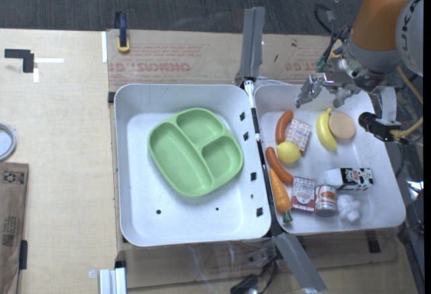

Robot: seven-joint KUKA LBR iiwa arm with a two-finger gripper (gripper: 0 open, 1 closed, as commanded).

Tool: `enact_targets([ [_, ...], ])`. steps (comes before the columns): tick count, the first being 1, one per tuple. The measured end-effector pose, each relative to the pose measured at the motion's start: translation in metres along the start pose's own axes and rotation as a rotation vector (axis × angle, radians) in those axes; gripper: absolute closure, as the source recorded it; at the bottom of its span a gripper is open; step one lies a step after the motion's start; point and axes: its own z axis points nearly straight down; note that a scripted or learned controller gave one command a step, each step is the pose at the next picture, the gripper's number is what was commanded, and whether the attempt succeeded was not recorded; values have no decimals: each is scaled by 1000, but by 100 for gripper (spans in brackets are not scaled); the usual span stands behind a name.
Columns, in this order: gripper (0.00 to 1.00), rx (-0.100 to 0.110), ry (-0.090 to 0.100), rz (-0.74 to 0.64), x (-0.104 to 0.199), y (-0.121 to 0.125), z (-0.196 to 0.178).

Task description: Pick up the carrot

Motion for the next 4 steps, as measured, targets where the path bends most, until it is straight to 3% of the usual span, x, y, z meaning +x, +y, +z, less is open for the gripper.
enact_targets([
  [1, 0, 1, 0, 36, -32, 1, 26],
  [2, 0, -4, -2, -70, -120, 25, 48],
  [3, 0, -7, -3, -446, -95, -16, 116],
  [4, 0, -3, 0, -379, -98, -90, 118],
])
